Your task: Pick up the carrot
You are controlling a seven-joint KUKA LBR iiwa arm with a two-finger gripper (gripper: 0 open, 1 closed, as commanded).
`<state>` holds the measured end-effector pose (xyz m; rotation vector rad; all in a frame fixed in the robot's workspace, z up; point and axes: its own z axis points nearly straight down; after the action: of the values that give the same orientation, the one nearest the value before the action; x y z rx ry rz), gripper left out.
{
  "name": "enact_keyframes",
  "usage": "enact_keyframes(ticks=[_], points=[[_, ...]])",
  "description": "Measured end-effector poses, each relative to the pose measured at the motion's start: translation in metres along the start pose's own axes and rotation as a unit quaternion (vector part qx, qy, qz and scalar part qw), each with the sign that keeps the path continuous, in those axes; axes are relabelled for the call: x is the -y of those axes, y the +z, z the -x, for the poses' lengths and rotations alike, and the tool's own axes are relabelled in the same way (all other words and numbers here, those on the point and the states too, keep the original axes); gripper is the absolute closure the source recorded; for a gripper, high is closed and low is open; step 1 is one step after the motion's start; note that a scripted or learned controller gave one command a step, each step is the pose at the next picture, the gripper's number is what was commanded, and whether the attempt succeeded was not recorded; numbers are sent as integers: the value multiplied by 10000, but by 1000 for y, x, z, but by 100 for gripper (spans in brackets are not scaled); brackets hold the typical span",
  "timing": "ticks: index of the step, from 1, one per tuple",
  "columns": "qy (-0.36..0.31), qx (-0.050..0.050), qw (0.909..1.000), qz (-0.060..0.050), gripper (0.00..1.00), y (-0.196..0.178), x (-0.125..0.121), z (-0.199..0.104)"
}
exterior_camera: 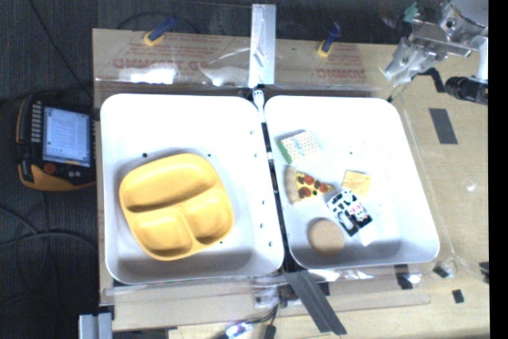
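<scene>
No legible text; red lettering on the plastic sheet (151, 59) too blurred to read.

1. A yellow divided tray (176, 206) lies in the left bin (119, 117).
2. The right bin (397, 131) holds a pizza slice (309, 186), a round cookie (325, 235) and a black-and-white carton (349, 210).
3. A handheld pendant (57, 141) sits left of the worktop (444, 171).
</scene>
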<state>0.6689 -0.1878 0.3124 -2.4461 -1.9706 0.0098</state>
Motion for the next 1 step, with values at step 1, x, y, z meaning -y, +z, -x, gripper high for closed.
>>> enact_keyframes(ticks=[1], points=[[-12,17,10000,-10,100,-8,-1,-1]])
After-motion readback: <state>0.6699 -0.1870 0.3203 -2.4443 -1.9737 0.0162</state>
